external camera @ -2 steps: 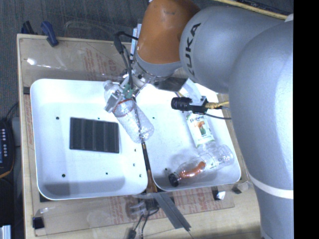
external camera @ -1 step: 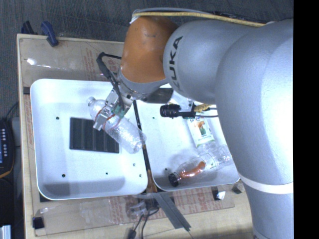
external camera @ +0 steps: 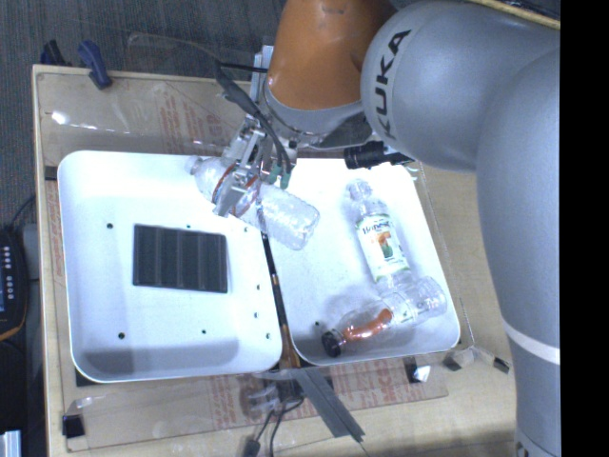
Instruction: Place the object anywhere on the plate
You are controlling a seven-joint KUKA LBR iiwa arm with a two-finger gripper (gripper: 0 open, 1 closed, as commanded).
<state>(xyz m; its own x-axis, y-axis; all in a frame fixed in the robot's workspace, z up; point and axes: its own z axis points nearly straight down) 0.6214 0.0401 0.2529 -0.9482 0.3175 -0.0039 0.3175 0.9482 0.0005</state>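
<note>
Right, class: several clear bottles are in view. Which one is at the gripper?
The bottle lying across the divide between the two bins, under the gripper. The other two bottles, one labelled and one with a dark cap, lie in the right bin.

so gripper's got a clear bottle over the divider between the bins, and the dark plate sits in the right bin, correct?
Not quite. The camera view shows the dark plate in the left bin, not the right bin. The rest holds: the gripper has a clear bottle between its fingers, over the divider between the bins.

The grey arm reaches in from the right, orange band above the wrist, its end effector angled down-left.
</note>
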